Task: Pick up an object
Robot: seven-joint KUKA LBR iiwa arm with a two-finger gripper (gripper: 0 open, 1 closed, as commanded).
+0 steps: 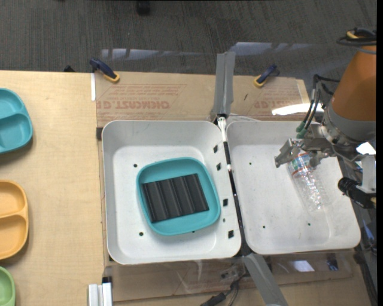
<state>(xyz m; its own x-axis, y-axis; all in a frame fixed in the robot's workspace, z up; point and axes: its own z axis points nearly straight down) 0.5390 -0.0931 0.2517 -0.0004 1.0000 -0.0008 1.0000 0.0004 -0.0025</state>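
- Arm — cut off by the right edge; only the orange band and wrist show.
- Gripper — small in view; finger state cannot be read.
- Clear plastic bottle — its top end is hidden under the gripper; whether it is gripped cannot be told.
- Teal divided plate — cut by the left edge.
- Orange divided plate — cut by the left edge.
- Green plate — only a sliver at the lower left corner.
- Dark object on the floor — cut by the top edge, unidentifiable.
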